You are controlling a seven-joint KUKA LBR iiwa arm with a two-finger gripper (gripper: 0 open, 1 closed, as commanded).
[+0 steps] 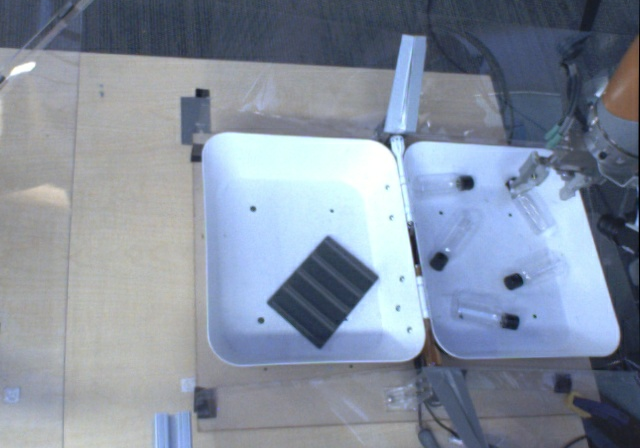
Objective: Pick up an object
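Several clear vials with black caps lie in the right bin [590,336]: one at the back [452,182], one near the left wall [452,239], one right of the middle [535,271] and one at the front [482,312]. Another clear vial [536,212] lies just under my gripper. My gripper [547,181] hovers over that bin's back right part, its two fingers spread apart with nothing between them. A dark ribbed rectangular pad [323,291] lies askew in the left bin [230,236].
A metal bracket [405,96] stands upright behind the seam between the bins. Black cables [470,26] run over the floor and bench at the back right. Small clamps [197,116] sit on the wooden bench around the left bin.
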